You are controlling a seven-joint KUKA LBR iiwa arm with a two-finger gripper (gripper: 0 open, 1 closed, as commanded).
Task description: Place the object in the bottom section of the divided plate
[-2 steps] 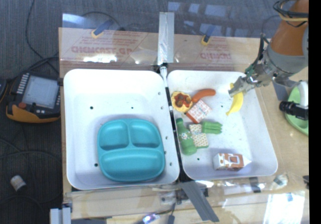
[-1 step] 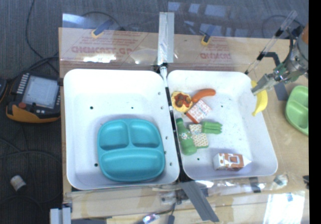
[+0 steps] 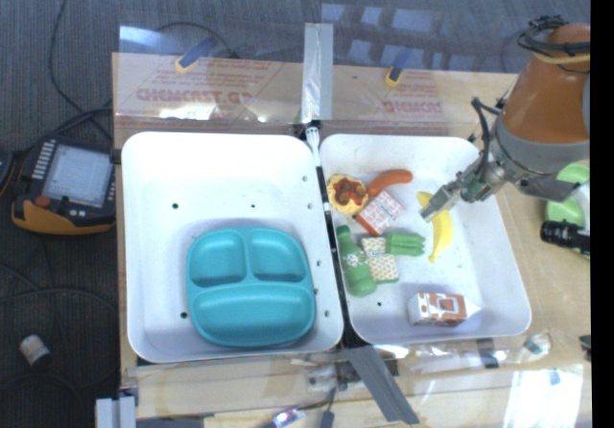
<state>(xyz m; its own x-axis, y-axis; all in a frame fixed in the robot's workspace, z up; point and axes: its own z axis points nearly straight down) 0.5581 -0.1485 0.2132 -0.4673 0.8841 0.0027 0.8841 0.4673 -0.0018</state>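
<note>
A: Largest first. Surface (image 3: 552, 273) carries two white bins. Left bin (image 3: 153, 167) holds the teal divided plate (image 3: 251, 285), sitting toward the bin's 6 o'clock; its big bottom section faces 6 o'clock.

B: Right bin (image 3: 499, 306)?

A: Toy food, clustered toward 9–12 o'clock. Red sausage (image 3: 389, 180) at 12, pizza slice (image 3: 346, 192) just beside it at 9, a printed carton (image 3: 381, 212) below those, green vegetable pieces (image 3: 365, 268) at 9 o'clock by the wall. Small boxed toy (image 3: 436, 307) lies apart at 6.

B: Arm?

A: Enters from 3 o'clock. Gripper (image 3: 434, 205) is low over the banana (image 3: 439, 229), near bin centre. Fingers: spread or closed, cannot tell; nothing visibly gripped.
</note>
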